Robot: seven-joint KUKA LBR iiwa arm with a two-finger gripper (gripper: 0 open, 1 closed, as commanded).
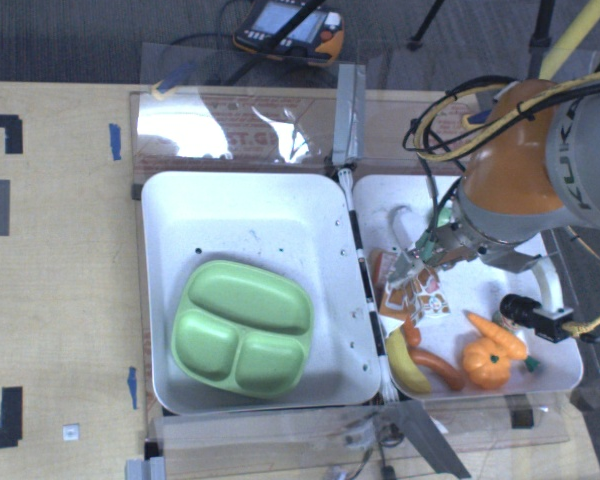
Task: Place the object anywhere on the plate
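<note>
We see a grey arm (580,168) with a broad orange band (515,163), looped yellow and black cables (460,113) beside it

Bright, even light falls from above. The strongest glare sits on the clear panel (220,133) behind the left bin (180,208), a white blotch that washes out its surface. The white bins run close to overexposed, and the right bin (570,368) loses detail in its floor. The green plate (242,328) carries soft highlights and throws a faint shadow. The arm (520,168) darkens the bin under it. Focus is fair in the middle; small items by the arm look smeared and grainy. The desk (60,268) is evenly lit.
</note>
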